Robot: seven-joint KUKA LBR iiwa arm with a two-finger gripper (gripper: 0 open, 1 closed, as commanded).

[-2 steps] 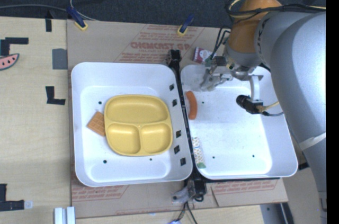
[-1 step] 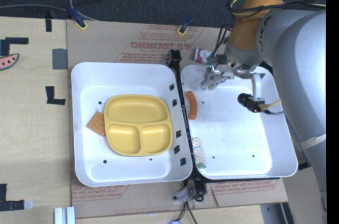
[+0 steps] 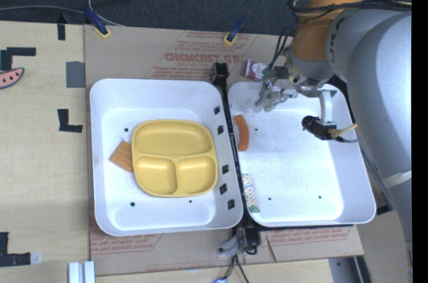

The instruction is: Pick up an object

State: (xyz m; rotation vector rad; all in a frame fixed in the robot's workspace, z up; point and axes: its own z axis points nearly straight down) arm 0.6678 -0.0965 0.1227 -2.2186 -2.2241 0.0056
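My gripper (image 3: 271,100) hangs at twelve o'clock over the right bin (image 3: 348,205); I cannot tell its spread. The orange sausage (image 3: 242,132) hugs the nine o'clock wall. Open floor toward five. Cardboard (image 3: 194,57) reads "CHEMCAST".

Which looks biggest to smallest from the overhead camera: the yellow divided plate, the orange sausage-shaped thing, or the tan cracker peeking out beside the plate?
1. Yellow divided plate, by far the largest.
2. Orange sausage-shaped thing and tan cracker: too close to rank. The plate covers part of the cracker, so its full size is hidden.
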